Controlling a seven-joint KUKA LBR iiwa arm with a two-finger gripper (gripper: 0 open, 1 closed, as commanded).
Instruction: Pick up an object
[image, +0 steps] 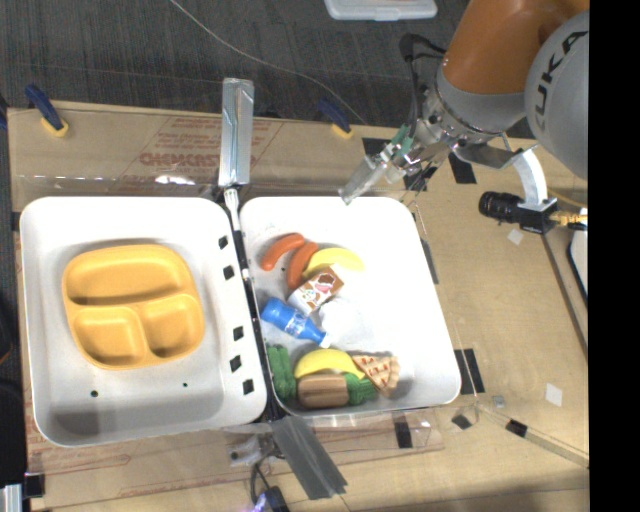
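the arm (520, 60) comes in from the upper right of the frame, and its gripper (365, 182) hangs over the top rim of the right bin (430, 300), near that bin's upper middle edge. the fingers look translucent and blur against the bench; whether they are spread or closed i cannot tell, and nothing is seen between them. so by my reading the pick is not yet done: no object has been lifted, and the gripper stands well apart from the pile.

everything to choose from lies in the right bin, bunched along its left side. near the top of the pile a sausage (282, 248) lies with its long axis running from lower left to upper right. just beside it, a banana (333, 262) curves roughly left to right, with a small carton (316, 291) touching it below. a blue bottle (291, 321) lies on its side under that, long axis from upper left to lower right. at the bottom of the bin sit a second yellow piece (328, 361), a brown block (322, 390) lying left to right, a pizza slice (378, 372) and some green (281, 372).

the left bin (40, 380) holds a yellow tray (132, 304) lying flat, its long axis left to right.

what is left, i judge: move down into the pile, close on one item, and lift.
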